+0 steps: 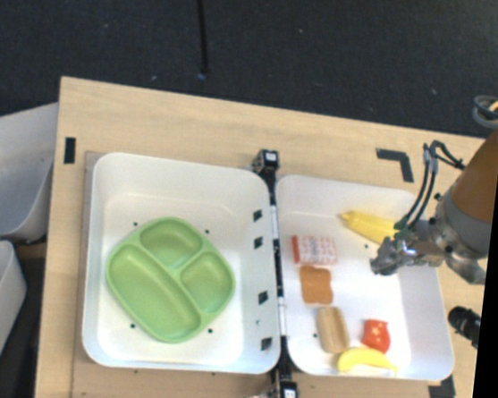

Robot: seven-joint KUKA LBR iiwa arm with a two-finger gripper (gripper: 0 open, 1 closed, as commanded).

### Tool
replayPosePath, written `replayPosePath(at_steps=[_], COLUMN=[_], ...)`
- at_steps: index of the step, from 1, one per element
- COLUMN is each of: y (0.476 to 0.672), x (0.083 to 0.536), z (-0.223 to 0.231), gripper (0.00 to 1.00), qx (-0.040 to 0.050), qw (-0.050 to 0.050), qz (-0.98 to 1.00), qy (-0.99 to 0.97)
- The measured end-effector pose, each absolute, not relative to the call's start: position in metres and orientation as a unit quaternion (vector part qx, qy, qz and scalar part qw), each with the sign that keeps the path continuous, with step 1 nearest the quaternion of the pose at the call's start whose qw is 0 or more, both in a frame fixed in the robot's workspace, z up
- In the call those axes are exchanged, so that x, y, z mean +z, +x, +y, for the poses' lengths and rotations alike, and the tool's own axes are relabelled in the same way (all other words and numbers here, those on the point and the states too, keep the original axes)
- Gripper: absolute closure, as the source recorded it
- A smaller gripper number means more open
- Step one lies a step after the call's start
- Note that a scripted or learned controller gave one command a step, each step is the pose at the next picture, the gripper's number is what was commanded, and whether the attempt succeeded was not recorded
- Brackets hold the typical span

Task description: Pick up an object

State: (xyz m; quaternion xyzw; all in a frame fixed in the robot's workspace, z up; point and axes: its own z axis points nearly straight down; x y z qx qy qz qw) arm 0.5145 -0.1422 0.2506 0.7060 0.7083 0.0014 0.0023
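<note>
The right bin [417,300] holds several toy foods. A yellow corn-like piece [367,224] lies near its far side, a red-and-white packet [314,249] sits beside the divider, and a brown slab [316,285] lies just below it. A tan bread roll [332,328], a red piece [377,333] and a yellow banana [366,362] lie near the front. My gripper [386,258] hangs over the right bin, just right of the corn piece and above bare bin floor. Nothing shows between its fingers.
The left bin [111,187] holds a green divided plate [170,278]. A clip-studded divider [269,268] joins the two bins. The arm's orange band [481,182] and cables [430,175] rise at the right edge. White containers [4,173] stand left of the bench.
</note>
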Motion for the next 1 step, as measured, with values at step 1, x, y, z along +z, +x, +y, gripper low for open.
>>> replayPosePath(at_steps=[1], y=[0.5250], x=[0.2400], z=[-0.0929], gripper=[1.00], qx=[0.0001], qw=[0.000], qz=[0.709], qy=[0.705])
